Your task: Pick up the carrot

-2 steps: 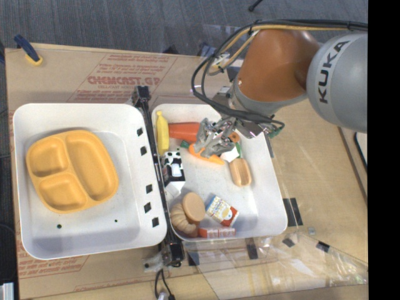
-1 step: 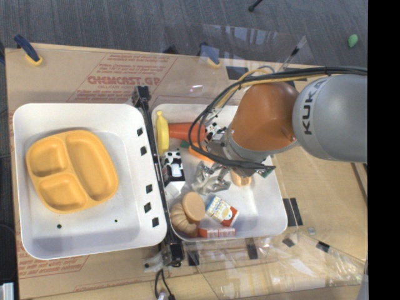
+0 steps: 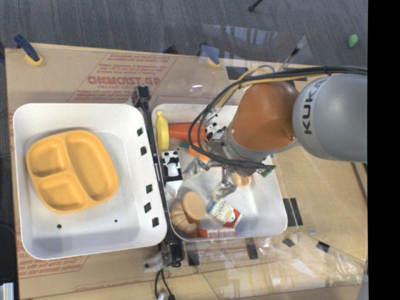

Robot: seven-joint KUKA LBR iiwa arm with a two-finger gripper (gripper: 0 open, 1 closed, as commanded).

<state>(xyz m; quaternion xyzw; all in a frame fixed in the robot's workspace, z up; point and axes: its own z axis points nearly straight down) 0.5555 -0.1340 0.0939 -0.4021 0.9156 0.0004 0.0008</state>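
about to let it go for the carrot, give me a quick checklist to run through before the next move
1. Carrot located: ok. The carrot lies at the far edge of the right bin, beside the yellow banana.
2. Carrot fully exposed: not ok. The arm covers its right end.
3. Hand over the carrot: not ok. The hand hangs mid-bin, nearer the small carton.
4. Hand free of objects: cannot tell.
5. Neighbours clear of the grasp: not ok. The banana sits close against the carrot.
6. Left bin out of the way: ok. It holds the yellow divided tray.
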